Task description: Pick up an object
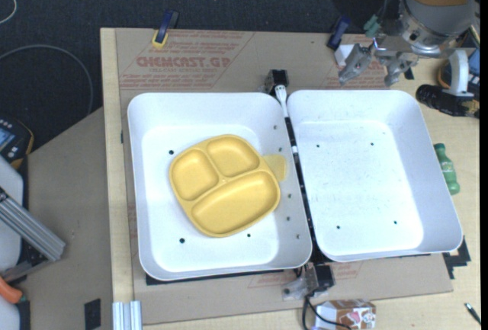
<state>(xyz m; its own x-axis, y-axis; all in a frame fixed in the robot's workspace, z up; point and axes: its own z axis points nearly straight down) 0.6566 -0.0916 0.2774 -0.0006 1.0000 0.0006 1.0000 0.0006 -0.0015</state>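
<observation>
A yellow divided plate with three compartments lies flat in the left white bin, slightly toward its middle. My gripper hangs at the upper right, above the far rim of the right white bin, well away from the plate. Its two metal fingers stand apart and nothing is between them.
The bins sit side by side on a cardboard-covered bench. Blue clamps hold the board at the back edge. A green object lies just outside the right bin's right rim. Cables and dark gear crowd the far right.
</observation>
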